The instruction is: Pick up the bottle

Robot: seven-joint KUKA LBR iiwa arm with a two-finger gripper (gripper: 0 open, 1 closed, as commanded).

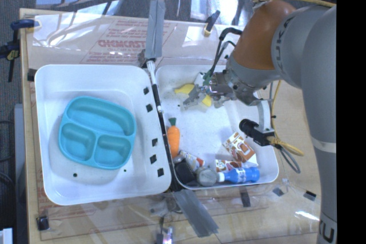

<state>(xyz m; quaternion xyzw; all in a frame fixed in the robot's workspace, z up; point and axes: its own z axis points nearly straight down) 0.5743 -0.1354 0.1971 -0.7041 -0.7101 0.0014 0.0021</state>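
Note:
A clear bottle with a blue label (pixel 235 175) lies on its side at the near edge of the right bin (pixel 260 151), its grey cap end toward the left. My gripper (pixel 201 94) hangs over the far part of that bin, well away from the bottle, with its fingers spread open just above a yellow banana-like toy (pixel 186 89). Nothing sits between the fingers.
A blue divided tray (pixel 97 132) lies in the left bin (pixel 51 83). In the right bin are an orange carrot toy (pixel 173 136), a small red-and-white carton (pixel 240 148), a dark object (pixel 184 171) and another small bottle-like item (pixel 193 160) by the near left corner.

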